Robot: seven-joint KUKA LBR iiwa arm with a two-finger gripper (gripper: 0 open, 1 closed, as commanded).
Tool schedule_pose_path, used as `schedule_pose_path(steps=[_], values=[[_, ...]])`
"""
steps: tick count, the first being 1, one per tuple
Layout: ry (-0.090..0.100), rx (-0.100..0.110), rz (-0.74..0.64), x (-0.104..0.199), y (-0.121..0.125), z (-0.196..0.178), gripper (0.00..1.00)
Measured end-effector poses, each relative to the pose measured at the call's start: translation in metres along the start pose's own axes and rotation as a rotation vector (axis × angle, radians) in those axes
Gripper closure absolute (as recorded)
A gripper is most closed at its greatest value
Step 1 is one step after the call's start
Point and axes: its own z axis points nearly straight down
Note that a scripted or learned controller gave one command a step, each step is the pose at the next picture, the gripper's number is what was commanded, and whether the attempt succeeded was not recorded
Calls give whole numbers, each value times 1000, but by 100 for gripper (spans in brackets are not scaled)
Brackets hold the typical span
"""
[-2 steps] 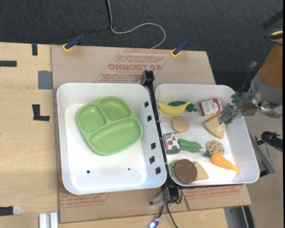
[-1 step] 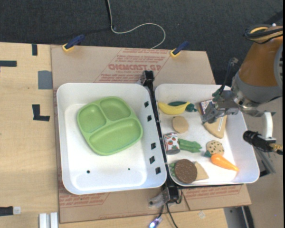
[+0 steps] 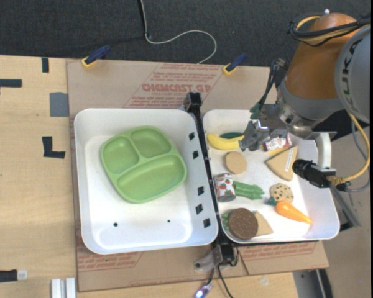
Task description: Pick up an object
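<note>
**Inspector:** You have the gripper [image 3: 256, 135] low over the right bin [image 3: 326, 231], at about 12 o'clock in that bin, just beside the banana [image 3: 222, 142] and a small red-and-white packet [image 3: 275, 144]. No item is seen between its fingers.

**Operator:** Open or shut?

**Inspector:** Cannot tell; the wrist blocks the view of it.

**Operator:** Main risk?

**Inspector:** Crowding. In my judgement, you could nudge the banana toward the divider at 9 o'clock or catch 2 items at once. The round biscuit [image 3: 235, 162] sits near at 6 o'clock; the cheese wedge [image 3: 282, 164] at 4 o'clock. The green plate [image 3: 144, 164] lies well apart in the left bin [image 3: 90, 228].
</note>
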Motion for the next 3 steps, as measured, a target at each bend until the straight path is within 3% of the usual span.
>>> schedule_pose_path(steps=[1,2,3], values=[[1,4,-1,75,-52,-21,100],[3,-16,-2,108,-72,-214,100],[-2,9,6,97,-73,-87,100]])
